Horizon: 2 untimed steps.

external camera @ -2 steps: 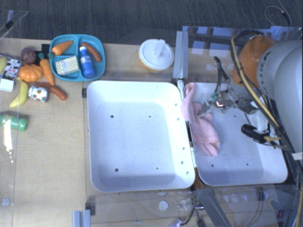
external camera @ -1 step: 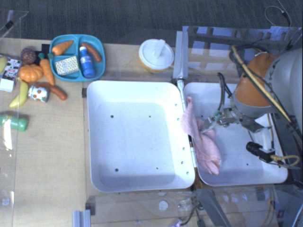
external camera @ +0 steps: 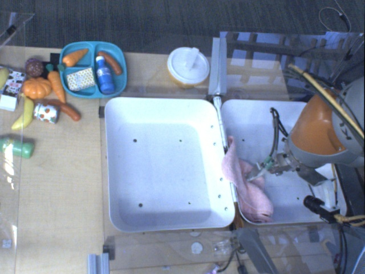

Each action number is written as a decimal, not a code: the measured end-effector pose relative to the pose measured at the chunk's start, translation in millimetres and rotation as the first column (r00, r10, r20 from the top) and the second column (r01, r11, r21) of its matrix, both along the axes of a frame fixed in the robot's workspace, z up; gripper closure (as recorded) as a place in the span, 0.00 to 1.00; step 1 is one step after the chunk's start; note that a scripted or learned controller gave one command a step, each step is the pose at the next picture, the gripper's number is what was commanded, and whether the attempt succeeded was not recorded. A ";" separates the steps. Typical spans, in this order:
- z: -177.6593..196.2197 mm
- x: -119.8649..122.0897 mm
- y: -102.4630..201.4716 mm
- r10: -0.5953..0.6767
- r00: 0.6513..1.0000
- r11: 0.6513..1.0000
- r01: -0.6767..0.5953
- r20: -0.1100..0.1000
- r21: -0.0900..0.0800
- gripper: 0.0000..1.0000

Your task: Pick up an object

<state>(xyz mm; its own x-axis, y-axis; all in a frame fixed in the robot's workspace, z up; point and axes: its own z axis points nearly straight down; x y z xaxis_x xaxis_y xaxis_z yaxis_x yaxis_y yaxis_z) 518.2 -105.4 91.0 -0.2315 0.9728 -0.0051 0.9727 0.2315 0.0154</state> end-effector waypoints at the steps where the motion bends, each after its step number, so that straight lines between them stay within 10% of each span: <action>1: 0.2 -12.6 15.6 0.030 1.000 1.000 -0.030 0.006 -0.005 0.00; 2: -1.1 49.0 -14.3 -0.103 0.995 0.995 0.103 -0.001 0.000 0.00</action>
<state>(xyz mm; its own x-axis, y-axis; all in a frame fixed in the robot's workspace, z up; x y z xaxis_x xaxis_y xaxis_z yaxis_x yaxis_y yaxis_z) 567.1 -119.7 90.0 -0.1296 0.9916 -0.0045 0.9915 0.1297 0.0147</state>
